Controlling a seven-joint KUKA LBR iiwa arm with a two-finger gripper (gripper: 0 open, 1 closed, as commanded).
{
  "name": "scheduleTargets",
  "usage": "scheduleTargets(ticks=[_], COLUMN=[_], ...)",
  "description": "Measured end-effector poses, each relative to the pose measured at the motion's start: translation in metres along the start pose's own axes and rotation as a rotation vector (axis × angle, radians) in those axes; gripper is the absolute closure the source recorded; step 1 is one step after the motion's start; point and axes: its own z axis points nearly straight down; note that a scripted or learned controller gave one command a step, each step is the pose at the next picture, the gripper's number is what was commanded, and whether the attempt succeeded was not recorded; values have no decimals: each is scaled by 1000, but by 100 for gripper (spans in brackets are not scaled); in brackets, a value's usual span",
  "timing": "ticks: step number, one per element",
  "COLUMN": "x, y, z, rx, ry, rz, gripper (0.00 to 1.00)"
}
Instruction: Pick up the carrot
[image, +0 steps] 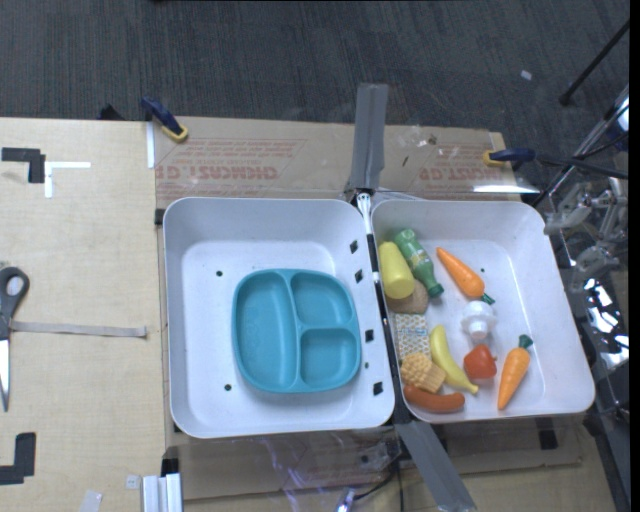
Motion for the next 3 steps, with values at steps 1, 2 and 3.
scheduleTargets(ticks=[1,2,3], x=[10,23,20], y=[10,14,15], z=[120,192,181], rx=[0,0,2], ry=[1,1,-6], rz=[58,118,114], gripper=[0,0,100])
